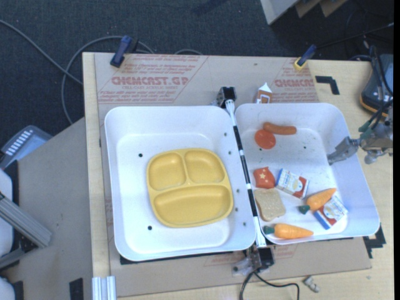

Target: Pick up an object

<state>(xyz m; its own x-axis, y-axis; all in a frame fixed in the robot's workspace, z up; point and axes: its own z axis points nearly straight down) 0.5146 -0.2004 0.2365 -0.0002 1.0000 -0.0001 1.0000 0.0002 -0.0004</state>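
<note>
Several toy foods lie left of hand.

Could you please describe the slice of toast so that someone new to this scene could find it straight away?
Look in the right-hand white bin, along its left wall toward the near end. The toast slice lies flat there, just below a small red carton and above an orange carrot. It is the only pale tan, bread-shaped piece among brightly coloured toys.

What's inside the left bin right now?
The left bin holds a yellow divided plate with three bare compartments. Whatever lies beneath the plate is covered.
</note>
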